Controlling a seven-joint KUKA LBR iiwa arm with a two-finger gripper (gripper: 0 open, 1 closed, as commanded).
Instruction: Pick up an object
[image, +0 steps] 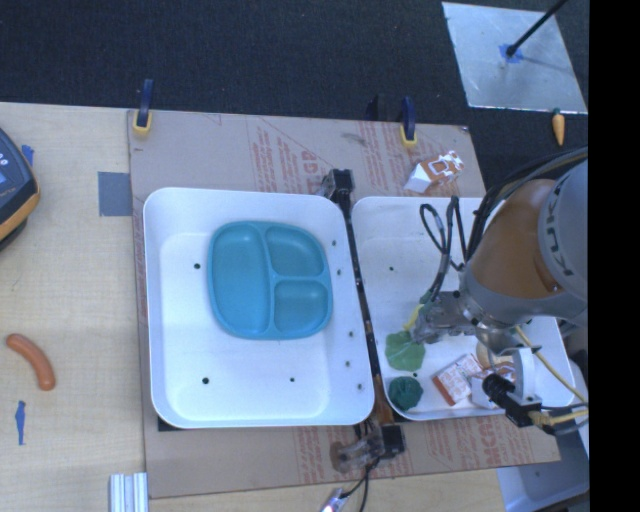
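I judge that I am in the reaching step: the hand (428, 325) is low in the right bin (390, 225), and nothing shows that an object is lifted yet. The nearest candidate is the light green piece (403, 351), which lies on the bin floor just beside the hand, a little below and to the left of it in the camera view; I cannot tell if they touch. Near it, closer to the front wall of the bin, lies a dark green round object (404, 391), and to the right of that a small packet with red print (456, 381). Whether the hand is wide or narrow, I cannot tell, because the wrist and its black cables (437, 230) cover it from above. For the next move I think the hand must come down squarely over the light green piece and close on it before any lift; this piece looks soft and flat, so the grip may slip. The left bin (165, 300) holds a blue divided plate (270, 279). Outside the bins, on the tabletop (70, 300), a toy sausage (32, 360) lies far to the left.
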